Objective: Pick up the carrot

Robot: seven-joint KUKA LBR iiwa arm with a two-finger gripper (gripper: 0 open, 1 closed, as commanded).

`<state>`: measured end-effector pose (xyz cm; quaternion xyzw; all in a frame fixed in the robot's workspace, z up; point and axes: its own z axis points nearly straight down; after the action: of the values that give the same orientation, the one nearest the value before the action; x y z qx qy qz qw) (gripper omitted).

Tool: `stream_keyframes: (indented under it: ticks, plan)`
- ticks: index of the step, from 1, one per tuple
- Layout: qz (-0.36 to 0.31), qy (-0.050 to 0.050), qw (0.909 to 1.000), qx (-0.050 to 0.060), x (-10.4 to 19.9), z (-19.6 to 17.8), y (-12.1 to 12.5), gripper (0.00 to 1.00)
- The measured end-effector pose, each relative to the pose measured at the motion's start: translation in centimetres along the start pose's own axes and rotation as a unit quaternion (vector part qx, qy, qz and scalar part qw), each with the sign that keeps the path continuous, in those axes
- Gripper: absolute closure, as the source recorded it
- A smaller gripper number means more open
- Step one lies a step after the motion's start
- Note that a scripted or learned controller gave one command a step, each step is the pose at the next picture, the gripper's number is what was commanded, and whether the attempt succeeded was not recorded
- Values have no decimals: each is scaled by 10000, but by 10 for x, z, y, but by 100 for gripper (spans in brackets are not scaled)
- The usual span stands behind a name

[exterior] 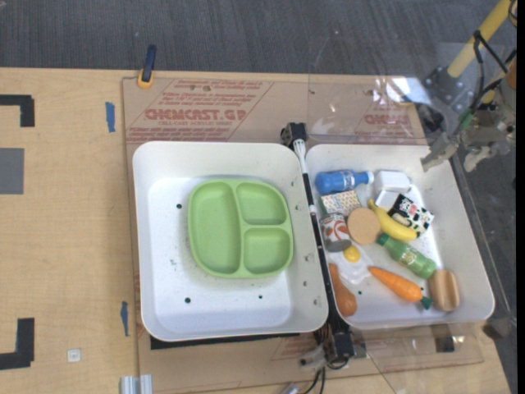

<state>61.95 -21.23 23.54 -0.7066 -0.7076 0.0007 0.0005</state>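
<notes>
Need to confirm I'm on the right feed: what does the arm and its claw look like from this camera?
At the upper right, the arm shows a grey metal body with a yellow bar slanting above it. Dark cables and a thin green wire trail by the wrist. The claw is pale grey and blurred, above the right bin's corner.

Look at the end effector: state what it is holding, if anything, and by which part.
Nothing is held. The end effector hangs over the right bin's upper right corner, with no object in it. The carrot lies in that bin, untouched.
</notes>
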Motion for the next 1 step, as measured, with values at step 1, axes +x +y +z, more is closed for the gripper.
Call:
stream_keyframes:
  ticks: [1]
  plan:
    - [-1066,-64,9942,-119,48,108,-46,0]
